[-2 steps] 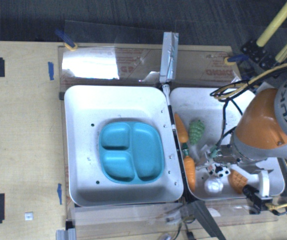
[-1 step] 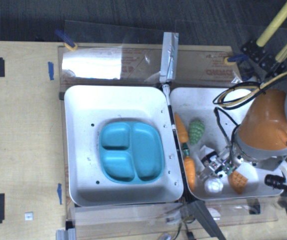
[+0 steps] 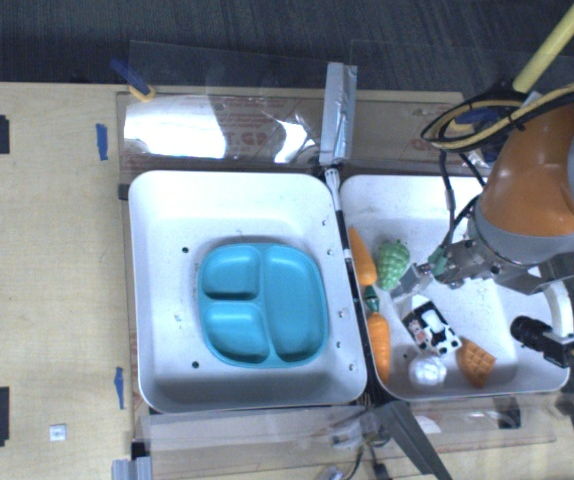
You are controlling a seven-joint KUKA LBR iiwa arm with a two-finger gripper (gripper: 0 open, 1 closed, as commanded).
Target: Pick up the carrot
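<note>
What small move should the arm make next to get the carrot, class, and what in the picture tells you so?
Probably shift the gripper left toward the carrot, then lower. The carrot lies along the right bin's left wall, and the gripper hovers right of it, beside the green toy.

Both bins white: left bin (image 3: 157, 268), right bin (image 3: 487, 383). Divided plate (image 3: 264, 303) turquoise. Two carrots orange with green tops: upper carrot (image 3: 361, 256), lower carrot (image 3: 378, 340). Round toy (image 3: 394, 261) green, bumpy. Block (image 3: 430, 328) black-and-white. Waffle-patterned piece (image 3: 476, 362) orange. Arm (image 3: 537, 183) orange band over grey. Bench (image 3: 37, 268) tan.
</note>
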